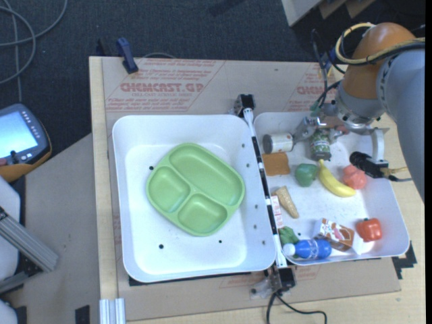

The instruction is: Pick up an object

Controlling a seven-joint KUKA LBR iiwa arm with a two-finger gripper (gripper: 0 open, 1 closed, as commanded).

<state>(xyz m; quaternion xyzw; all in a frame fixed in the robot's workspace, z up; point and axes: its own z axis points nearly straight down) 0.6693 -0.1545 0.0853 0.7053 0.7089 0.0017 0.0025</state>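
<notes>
- Banana (335, 182) lies in the right bin (391, 211), beside a green pepper (306, 174).
- Gripper (321, 140) sits at the banana's twelve o'clock — finger spacing cannot be told.
- Green tray (196, 188) fills the left bin (135, 140).

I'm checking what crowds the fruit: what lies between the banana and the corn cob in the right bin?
In the camera view, a green pepper sits between the banana and the corn cob, close beside the banana.

Divided tray (196, 188) in left bin (128, 133); right bin (388, 201): can (277, 142) at 10 o'clock, banana (334, 181) centre, bottle (308, 250) at 7, corn cob (287, 202) at 9, tomato (369, 229) at 5
</notes>
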